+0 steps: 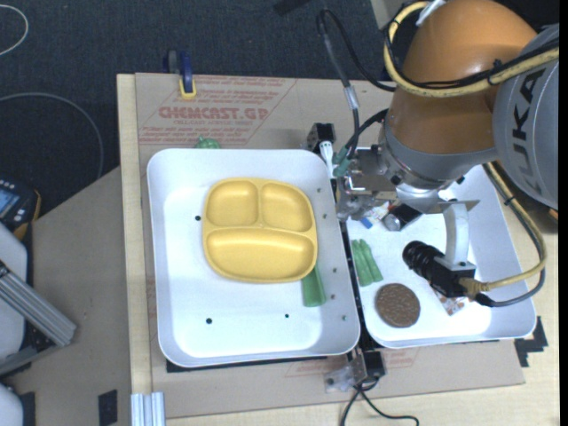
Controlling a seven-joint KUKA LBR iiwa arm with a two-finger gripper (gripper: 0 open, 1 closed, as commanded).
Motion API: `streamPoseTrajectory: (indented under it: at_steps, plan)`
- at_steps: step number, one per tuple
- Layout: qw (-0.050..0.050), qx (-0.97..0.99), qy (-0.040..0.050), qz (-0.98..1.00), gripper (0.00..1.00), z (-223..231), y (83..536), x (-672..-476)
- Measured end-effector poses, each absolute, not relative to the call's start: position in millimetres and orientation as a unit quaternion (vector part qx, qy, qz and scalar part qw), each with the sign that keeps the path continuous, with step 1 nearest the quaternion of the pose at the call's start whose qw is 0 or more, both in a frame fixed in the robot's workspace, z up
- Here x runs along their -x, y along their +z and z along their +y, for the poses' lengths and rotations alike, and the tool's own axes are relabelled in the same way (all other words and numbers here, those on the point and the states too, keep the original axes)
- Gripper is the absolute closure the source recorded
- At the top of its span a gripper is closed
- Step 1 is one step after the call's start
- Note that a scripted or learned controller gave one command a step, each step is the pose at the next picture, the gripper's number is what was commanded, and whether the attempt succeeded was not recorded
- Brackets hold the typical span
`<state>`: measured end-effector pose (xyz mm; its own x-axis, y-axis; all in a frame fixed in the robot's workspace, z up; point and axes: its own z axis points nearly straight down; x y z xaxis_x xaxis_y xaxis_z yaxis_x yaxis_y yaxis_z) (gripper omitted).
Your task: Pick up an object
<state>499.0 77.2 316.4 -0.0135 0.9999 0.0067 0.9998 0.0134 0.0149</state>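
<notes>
Nearest, flat in the right bin (493, 313), a brown disc (398, 304). Just beyond it, along that bin's left wall, a green strip (366, 261), lying apart from the gripper (366, 198) and on its near side. Across the wall between the 2 bins, in the left bin (177, 309), a second green piece (312, 287) touching the rim of a yellow plate (260, 229) with 3 compartments. Farther back, the gripper low over the right bin's far left corner, nothing visibly in its hold; how wide it stands, impossible to tell.
</notes>
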Motion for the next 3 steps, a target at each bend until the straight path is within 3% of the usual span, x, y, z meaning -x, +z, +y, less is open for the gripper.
streamPoseTrajectory:
  at_steps: [1, 2, 3]
  plan:
    - [0.000, -0.702, 0.0034, 0.712, 1.00, 200, 336, -493.5]
    - [-0.001, -0.709, -0.0019, 0.705, 1.00, 131, 335, -478.4]
    - [0.004, -0.707, 0.0067, 0.707, 1.00, 100, 458, -480.2]
